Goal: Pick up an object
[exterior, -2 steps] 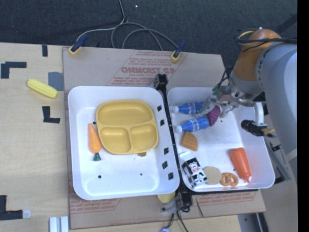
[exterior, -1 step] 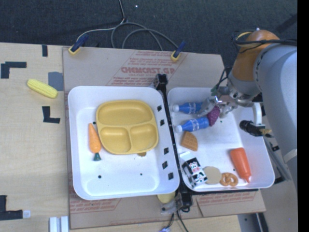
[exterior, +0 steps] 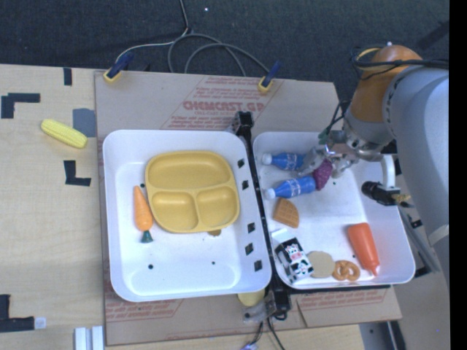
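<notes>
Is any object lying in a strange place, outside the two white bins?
Yes. A yellow corn cob lies on the bench left of the left bin, apart from the other toy foods, which all sit inside the bins.

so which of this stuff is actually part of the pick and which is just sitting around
In play: end effector, the purple thing at its tip, two blue bottles beside it.

Lying about: yellow plate, carrot, corn cob outside the bins, wedge, orange bottle, pretzel, cow-print carton.
</notes>
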Robot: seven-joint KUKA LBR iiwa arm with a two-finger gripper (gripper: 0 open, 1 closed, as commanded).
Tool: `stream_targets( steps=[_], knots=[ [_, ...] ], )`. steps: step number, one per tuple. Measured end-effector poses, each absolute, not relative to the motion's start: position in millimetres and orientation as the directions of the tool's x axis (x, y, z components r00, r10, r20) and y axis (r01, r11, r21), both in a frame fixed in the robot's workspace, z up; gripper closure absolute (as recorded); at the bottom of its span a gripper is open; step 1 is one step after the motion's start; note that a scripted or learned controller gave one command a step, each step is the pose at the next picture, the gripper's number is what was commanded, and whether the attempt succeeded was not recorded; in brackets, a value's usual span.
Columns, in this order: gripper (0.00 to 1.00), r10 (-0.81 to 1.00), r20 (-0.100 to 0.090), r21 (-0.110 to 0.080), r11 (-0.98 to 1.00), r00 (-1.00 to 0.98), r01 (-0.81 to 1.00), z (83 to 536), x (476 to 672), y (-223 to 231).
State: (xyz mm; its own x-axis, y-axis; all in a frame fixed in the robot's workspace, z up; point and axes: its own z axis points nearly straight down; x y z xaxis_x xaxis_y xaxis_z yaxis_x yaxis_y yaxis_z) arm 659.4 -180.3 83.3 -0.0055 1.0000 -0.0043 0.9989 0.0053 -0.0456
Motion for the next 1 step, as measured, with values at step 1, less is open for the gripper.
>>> stream_targets(
  steps=[1],
  knots=[
    [0.0,1.0,-0.013,-0.042,0.003,-0.004,0.999,83.2,659.1,-173.5]
  ],
)
